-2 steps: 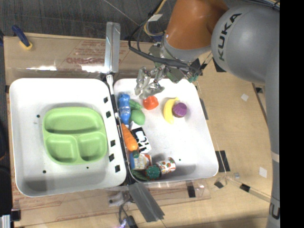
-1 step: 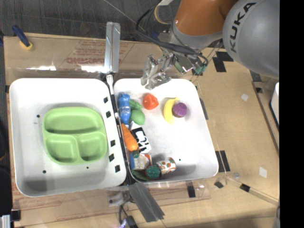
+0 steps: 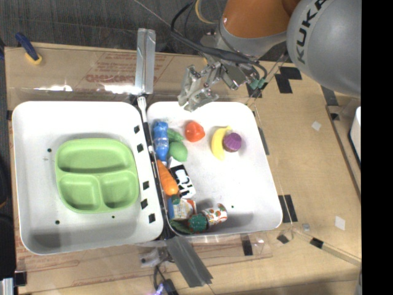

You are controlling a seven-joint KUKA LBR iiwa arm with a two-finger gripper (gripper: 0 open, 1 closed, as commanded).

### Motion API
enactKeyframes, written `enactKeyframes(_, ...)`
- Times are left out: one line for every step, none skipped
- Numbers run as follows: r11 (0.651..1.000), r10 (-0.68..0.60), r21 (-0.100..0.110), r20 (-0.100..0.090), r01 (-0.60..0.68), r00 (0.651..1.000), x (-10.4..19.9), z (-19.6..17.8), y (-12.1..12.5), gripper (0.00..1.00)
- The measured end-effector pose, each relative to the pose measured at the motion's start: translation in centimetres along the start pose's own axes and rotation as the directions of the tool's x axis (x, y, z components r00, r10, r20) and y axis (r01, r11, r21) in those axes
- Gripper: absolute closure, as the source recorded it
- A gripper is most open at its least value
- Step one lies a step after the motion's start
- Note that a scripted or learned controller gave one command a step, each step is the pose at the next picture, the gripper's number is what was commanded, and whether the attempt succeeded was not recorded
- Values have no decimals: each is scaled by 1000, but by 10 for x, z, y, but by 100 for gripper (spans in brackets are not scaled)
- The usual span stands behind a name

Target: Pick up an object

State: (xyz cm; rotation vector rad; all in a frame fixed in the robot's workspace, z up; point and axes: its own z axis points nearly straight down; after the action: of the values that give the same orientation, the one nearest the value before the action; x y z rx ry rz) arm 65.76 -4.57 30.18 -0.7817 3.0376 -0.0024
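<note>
The grey arm with the orange band is reaching in from the right, and its metal two-finger tool [image 3: 198, 94] is hanging over the far rim of the right shallow white plastic bin [image 3: 261, 192]. Nothing is sitting between its tips; how far apart they are standing, I cannot tell from this slant.

The things to pick are all lying in this right bin. The small red rounded toy fruit [image 3: 194, 131] is resting near the far wall, closest to the tool, apart from its neighbours. It is looking like light, hard, smooth plastic, so I am judging that it may slip or roll; taking it across its widest middle is seeming best. Just beside it the yellow banana-shaped toy [image 3: 217, 142] is touching a purple round toy [image 3: 232, 141], which is making a clean grip harder there. Along the left wall a blue plastic bottle [image 3: 160, 136], a green rounded piece [image 3: 178, 150] and an orange carrot-shaped toy [image 3: 167, 178] are crowding together, with small printed cans [image 3: 214, 215] at the near wall. These are probably too tight against the wall.

The left white bin [image 3: 27, 165] is carrying a light green divided plastic tray [image 3: 96, 176].
</note>
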Motion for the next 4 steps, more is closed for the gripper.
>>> enactKeyframes(999,-45,-7,-11,45,999,99,89,-8,100)
enactKeyframes(993,-122,-1,-1,122,993,78,48,-24,100)
enactKeyframes(975,-221,-1,0,221,975,25,40,-30,100)
enactKeyframes(985,-171,1,1,171,985,14,-9,-25,100)
